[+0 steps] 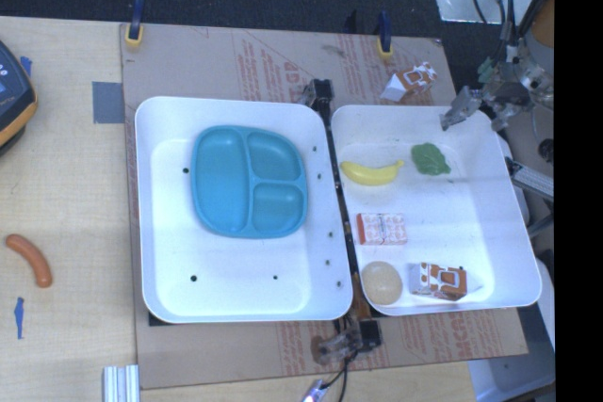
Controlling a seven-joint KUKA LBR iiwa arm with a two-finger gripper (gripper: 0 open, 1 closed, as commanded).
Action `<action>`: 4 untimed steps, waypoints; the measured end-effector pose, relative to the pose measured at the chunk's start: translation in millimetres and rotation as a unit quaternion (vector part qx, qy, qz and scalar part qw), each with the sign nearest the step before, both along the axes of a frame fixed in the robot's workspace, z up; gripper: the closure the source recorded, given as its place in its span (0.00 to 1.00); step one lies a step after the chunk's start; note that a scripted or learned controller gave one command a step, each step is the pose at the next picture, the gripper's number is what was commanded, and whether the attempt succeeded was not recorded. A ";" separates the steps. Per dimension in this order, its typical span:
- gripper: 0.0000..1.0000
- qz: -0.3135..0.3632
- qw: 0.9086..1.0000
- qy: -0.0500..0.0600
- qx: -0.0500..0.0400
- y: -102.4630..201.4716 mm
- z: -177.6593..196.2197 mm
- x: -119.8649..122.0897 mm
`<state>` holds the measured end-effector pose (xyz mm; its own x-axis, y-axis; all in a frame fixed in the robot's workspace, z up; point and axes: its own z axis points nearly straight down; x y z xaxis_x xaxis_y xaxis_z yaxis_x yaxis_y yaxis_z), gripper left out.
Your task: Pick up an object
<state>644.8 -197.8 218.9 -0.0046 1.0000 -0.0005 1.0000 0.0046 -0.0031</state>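
Observation:
The right bin (509,202) holds a yellow banana (371,171), a green leafy piece (431,159), a red-and-white packet (382,229), a round beige disc (382,281) and a small brown-and-white carton (439,281). My gripper (460,114) hangs over the bin's far right corner, above and to the right of the green piece. It holds nothing that I can see. The arm behind it runs off to the right.
The left bin (160,231) holds a blue divided plate (250,181). A second small carton (412,82) lies outside the bins behind the right one. An orange sausage (30,259) lies on the bench at the far left. Blue clamps (136,19) pin the cardboard.

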 end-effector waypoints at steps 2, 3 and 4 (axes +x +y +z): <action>0.00 0.001 1.000 -0.001 0.000 30.0 -126.7 11.7; 0.00 0.002 1.000 0.001 0.000 80.4 -127.1 -0.3; 0.00 0.000 1.000 -0.002 0.001 121.9 -25.3 12.3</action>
